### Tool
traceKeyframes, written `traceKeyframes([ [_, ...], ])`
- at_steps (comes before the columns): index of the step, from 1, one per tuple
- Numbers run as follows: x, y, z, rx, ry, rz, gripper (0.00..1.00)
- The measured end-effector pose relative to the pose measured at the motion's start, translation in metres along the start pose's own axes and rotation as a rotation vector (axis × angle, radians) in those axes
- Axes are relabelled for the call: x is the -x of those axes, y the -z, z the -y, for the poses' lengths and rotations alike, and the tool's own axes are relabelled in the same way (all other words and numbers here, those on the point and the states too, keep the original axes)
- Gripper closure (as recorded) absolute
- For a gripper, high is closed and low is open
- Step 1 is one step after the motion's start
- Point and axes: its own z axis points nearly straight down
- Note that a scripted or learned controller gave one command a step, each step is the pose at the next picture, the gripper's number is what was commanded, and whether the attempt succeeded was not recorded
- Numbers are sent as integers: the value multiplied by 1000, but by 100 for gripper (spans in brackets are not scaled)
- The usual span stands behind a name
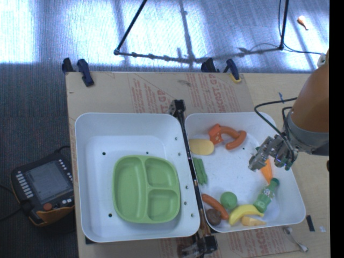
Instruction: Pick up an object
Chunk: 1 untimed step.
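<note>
Cardboard sheeting (156,90) is laid over the bench, clamped at the far edge by blue clamps (85,71). Beyond it, carpeted floor is seen w/ tripod legs (134,20) and patches of light. A control pendant (43,190) is placed on the floor at the left.

Two white bins are set side by side, approx. touching along a black divider strip.

Left bin (91,138): one green divided plate (146,188) is laid flat, near-centre, three compartments up.

Right bin (293,211), contents:
- orange-red sausage-like piece (236,140) and a red-orange item (216,134), far side, touching each other
- pale yellow oval piece (201,147), far-left corner area, just beside the red-orange item
- green bean pod (200,171), along the left wall
- carrot (214,202), dark brown round item (214,215), green round item (229,200), banana (245,213), clustered at the near side
- small green bottle (266,194), tilted, near-right, just beside the banana
- orange piece (266,171), right side, partly covered by the gripper

The arm is seen entering from the right; orange band at the far-right edge. The gripper (267,157) is positioned over the right side of the right bin, directly above the orange piece. Jaw state: cannot be determined, fingers not resolved clearly. No item is seen held between them.
</note>
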Motion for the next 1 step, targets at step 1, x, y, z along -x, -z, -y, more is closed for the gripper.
traceKeyframes([
  [1, -11, -127, 53, -1, 75, -3, 100],
])
